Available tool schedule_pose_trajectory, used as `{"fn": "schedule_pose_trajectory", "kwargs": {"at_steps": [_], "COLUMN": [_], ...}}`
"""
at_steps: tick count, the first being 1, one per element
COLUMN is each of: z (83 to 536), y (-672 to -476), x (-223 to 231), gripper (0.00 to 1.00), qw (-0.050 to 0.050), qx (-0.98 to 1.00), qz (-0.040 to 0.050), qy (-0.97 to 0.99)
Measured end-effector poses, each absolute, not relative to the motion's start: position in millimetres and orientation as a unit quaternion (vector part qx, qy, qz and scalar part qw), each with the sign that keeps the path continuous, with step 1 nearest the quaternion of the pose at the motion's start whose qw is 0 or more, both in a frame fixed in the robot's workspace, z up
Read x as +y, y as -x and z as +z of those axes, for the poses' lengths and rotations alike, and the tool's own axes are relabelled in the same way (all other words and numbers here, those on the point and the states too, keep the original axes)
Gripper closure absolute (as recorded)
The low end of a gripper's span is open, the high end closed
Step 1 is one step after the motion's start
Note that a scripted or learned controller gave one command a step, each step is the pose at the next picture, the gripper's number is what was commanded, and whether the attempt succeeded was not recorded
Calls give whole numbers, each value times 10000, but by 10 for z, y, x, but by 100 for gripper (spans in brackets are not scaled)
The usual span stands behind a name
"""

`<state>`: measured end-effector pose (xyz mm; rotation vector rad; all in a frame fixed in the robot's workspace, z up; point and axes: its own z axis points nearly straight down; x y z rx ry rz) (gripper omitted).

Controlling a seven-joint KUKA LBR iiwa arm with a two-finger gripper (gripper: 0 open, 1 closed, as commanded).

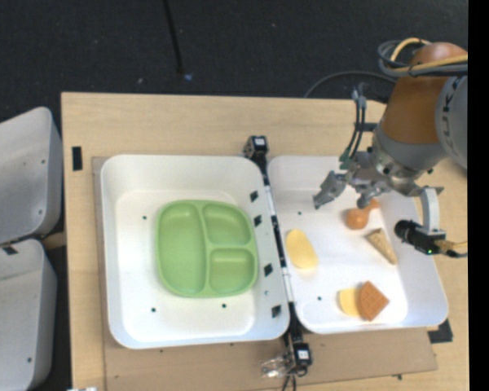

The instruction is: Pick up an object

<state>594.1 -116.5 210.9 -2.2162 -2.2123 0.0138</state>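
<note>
Nearby, jaws (352,192) hover beside orange ball (357,217), wedge (382,245).

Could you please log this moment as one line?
gripper: open, above right bin | holding: nothing | nearest: orange item | left bin: green tray

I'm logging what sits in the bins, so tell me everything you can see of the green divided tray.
The light green divided plastic tray lies flat, right side up, in the left shallow white bin, roughly centred on its floor. It is a rounded rectangle with a raised rim and three compartments: one long one along its left side and two smaller ones on its right. Nothing lies in any compartment. It looks smooth, matte and clean. Only the bin floor touches it; the arm's pincer hangs over the other bin, well away.
</note>
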Motion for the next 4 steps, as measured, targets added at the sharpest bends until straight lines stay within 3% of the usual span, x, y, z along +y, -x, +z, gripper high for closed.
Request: {"fn": "schedule_pose_trajectory", "kwargs": {"at_steps": [1,3,4], "z": [2189,1030,1167], "y": [-5968,-5964,-5974], "x": [-1164,-1196,-1208], "gripper": [0,0,100], "qw": [-5,6,-12], "qx": [-7075,-7061,-7043], "qz": [0,17,-3], "qy": [7067,7081,7099]}}
